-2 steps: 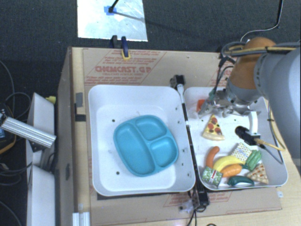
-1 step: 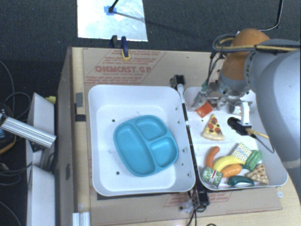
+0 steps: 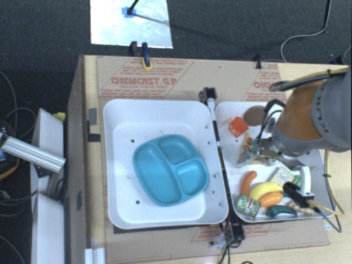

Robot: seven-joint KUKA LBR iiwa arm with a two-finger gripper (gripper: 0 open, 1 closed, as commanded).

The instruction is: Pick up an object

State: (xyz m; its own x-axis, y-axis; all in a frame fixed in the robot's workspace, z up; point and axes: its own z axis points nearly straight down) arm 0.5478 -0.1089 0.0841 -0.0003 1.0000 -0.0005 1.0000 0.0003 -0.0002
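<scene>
Right bin (image 3: 231, 147), arm (image 3: 308, 120) overhead

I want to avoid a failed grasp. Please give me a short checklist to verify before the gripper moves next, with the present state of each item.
1. Gripper is over the right bin: ok.
2. Objects are within reach in that bin, such as the orange block, sausage and banana: ok.
3. An object is held between the gripper's parts: cannot tell, the wrist hides them.
4. Target stands apart from its neighbours: not ok for the banana, which touches other toys; ok for the orange block.
5. Blue tray lies in the left bin, away from the arm: ok.
</scene>
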